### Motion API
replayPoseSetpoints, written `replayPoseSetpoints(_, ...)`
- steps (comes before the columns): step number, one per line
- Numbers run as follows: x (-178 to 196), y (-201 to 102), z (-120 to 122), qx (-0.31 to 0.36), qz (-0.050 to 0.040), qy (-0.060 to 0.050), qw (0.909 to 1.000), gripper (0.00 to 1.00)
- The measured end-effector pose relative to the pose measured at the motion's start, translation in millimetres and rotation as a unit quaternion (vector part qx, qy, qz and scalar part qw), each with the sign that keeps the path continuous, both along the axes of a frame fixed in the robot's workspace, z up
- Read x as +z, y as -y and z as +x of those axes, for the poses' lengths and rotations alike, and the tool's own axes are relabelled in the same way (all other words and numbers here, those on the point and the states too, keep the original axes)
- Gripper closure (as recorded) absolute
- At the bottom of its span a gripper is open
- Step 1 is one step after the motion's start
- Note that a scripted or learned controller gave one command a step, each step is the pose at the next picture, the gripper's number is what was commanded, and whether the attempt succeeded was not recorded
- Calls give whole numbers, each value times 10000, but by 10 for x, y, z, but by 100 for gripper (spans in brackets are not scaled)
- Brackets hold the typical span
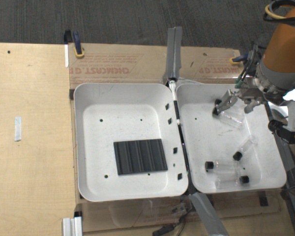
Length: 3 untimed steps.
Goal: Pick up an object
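My gripper (232, 110) hangs over the far part of the right bin (265, 183), its two fingers spread wide apart and open. Just below and between them a small clear plastic piece (232, 119) lies on the bin floor; it does not look gripped. Three clear tubes with black caps lie nearer the front of that bin: one (243, 149) slanted, one (220, 167) lying sideways, one (234, 181) by the front wall. A black ribbed rectangular pad (140, 156) rests flat in the left bin (88, 102).
The two bins meet at a raised divider (177, 122) with black clips. Cardboard (118, 63) backs the bins, held by clamps (76, 44). A bare wooden bench (29, 132) spreads to the left. Cables (280, 127) hang at the right.
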State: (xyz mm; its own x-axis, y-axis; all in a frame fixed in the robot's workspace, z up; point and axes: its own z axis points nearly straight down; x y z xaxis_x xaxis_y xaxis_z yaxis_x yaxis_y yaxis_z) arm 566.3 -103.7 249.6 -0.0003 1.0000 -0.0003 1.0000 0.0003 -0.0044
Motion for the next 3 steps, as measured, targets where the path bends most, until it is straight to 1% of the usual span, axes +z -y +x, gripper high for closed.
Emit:
replayPoseSetpoints(1, -922, 656, 295, -34, 1, 7, 10000, 0)
replayPoseSetpoints(2, -1581, 583, 533, -129, -2, 15, 9999, 0)
replayPoseSetpoints(3, -1588, -39, 611, -110, -1, 7, 9999, 0)
